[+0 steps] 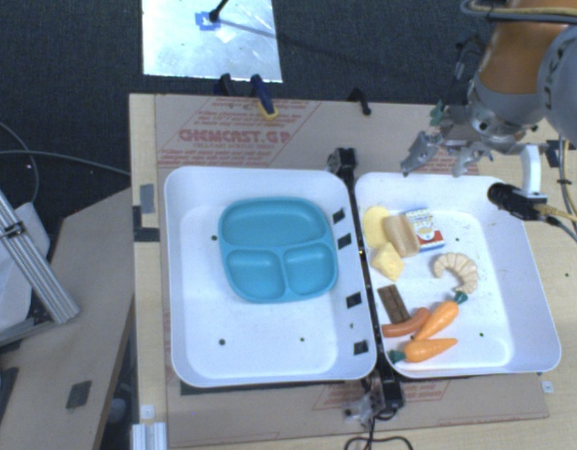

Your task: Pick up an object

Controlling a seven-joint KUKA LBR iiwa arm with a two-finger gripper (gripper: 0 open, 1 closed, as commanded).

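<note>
Here, gripper [442, 154] spread open and holding nothing, above the right bin's [527, 279] far rim, toy foods well below it, shrimp [456, 266], carrots [436, 320], small carton [422, 228]

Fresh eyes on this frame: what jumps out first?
The blue divided plate sits alone in the left bin. The right bin holds a huddle of toy food: two orange carrots, a shrimp, yellow cheese pieces and a small carton. The gripper hangs over the right bin's far edge, with nothing seen between its fingers.
</note>
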